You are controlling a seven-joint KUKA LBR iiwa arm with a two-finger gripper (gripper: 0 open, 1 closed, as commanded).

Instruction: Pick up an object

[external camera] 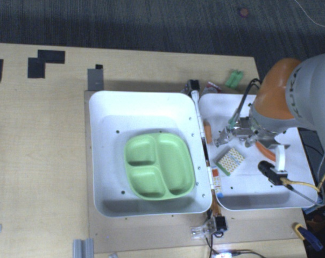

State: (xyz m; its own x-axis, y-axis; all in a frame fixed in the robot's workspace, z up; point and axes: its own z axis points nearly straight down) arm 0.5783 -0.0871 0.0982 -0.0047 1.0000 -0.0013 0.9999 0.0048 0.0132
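- Well, from where I stand the gripper hangs low over the middle of the right bin, and the step in hand looks to be lining up on something to grab
- To do it well, I'd say it should centre squarely over one item, drop straight down and close across the narrow side, not catch an edge
- Whether the gripper is open or closed I cannot tell; its metal parts are a blur against the white floor, and I see nothing gripped in it
- Just on its near side lies a small patterned packet, flat and turned at an angle; that seems the likeliest target, though thin and flat things are hard to get under
- To the right of the packet sits an orange stick, partly under the wrist, with a white piece beside it
- Another orange piece lies along the bin's left wall, awkwardly close to it
- Further left, the left bin holds a green divided plate, well apart from the gripper
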